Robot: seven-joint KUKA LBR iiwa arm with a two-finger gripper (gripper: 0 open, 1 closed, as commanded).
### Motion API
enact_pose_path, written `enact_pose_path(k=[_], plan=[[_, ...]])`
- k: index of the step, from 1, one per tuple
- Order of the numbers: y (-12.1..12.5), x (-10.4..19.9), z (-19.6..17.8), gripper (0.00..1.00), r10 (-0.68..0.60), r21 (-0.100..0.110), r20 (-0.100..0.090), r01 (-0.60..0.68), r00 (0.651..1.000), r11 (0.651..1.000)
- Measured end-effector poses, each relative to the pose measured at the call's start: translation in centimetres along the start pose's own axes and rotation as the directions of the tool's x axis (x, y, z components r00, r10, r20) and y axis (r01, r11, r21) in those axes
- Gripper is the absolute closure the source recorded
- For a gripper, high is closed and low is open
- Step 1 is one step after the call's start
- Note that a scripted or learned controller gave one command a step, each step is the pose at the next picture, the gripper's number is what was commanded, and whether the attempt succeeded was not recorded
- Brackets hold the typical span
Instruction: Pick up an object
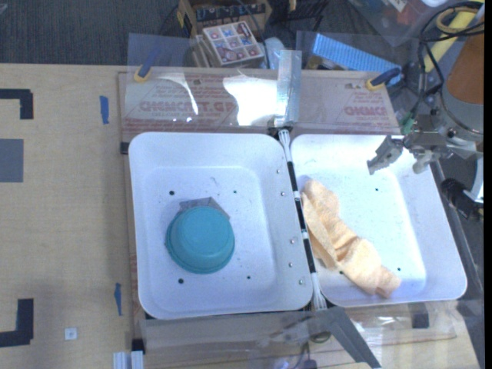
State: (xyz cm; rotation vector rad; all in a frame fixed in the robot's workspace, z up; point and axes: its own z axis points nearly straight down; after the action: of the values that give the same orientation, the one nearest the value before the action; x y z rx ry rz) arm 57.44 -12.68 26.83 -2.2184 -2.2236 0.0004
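I see my 2-finger metal gripper (401,157) spread apart and holding nothing above the right white bin (430,229), well apart from the crumpled orange cloth (342,241).

Robotics lab: taped bench (54,229), twin white bins (154,160), cables (442,21).

The surface (61,206) is pale wood-grain board, bearing two shallow white bins touching side by side: the left bin (146,160) and the right bin (438,229). Behind them a clear plastic sheet (192,102) with red lettering lies flat, held by yellow clamps (142,73). Black tape marks (21,102) and small blue tape strips (104,109) sit on the bare board at left
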Motion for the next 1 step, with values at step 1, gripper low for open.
enact_pose_path(k=[1], plan=[[-5.16,3.17,13.17,0.00,-0.085,0.000,0.000,0.085,0.996,0.996]])
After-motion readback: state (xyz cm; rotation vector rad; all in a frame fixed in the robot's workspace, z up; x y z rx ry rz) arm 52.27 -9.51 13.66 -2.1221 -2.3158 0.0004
